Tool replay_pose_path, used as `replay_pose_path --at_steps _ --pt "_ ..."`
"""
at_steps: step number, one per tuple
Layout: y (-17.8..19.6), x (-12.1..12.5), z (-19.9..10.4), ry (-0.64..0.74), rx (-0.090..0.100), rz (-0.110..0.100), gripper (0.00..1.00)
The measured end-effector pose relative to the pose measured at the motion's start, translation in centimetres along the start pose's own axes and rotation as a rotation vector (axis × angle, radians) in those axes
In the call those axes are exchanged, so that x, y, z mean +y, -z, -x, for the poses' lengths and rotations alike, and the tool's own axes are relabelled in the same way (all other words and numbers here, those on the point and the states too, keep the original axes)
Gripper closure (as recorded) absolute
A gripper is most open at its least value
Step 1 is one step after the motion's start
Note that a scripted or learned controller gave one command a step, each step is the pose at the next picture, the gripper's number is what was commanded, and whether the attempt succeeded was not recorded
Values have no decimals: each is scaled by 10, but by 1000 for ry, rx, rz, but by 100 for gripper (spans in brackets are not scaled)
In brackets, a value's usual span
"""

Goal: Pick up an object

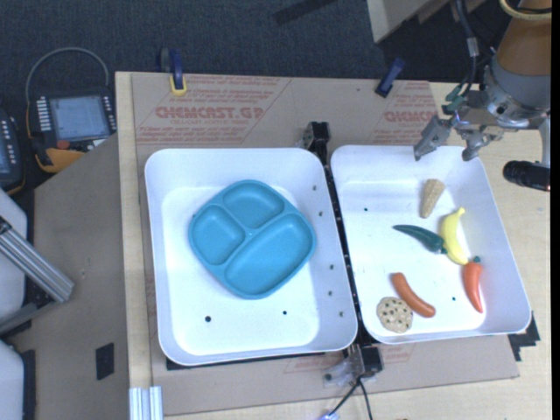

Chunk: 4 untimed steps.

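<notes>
My gripper [450, 149] hangs open over the far edge of the right bin [376, 175], with nothing between its fingers. Below it in that bin lie a tan cone-shaped piece [430, 197], a yellow banana [453, 234], a dark green pepper [422, 237], an orange carrot [473, 285], a red sausage [412, 294] and a cookie [395, 314]. The cone is the nearest of them to the fingertips, a short way toward the front.
The left bin [175, 191] holds a blue divided plate [252, 237]. A black clamp [317, 135] sits between the bins at the back. Brown cardboard [262, 103] surrounds both bins, with a teach pendant [77, 116] off to the far left.
</notes>
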State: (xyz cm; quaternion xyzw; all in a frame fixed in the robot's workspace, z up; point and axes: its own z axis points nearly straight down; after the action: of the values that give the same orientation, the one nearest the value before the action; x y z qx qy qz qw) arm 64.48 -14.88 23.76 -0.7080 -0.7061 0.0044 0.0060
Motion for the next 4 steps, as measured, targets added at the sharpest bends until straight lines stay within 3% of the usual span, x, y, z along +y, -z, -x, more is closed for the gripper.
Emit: replay_pose_path --at_steps 1,2,4 --pt "8 2 0 3 -2 14 0" --pt "-45 11 5 2 -1 9 0" --pt "-144 15 13 6 -4 25 0"
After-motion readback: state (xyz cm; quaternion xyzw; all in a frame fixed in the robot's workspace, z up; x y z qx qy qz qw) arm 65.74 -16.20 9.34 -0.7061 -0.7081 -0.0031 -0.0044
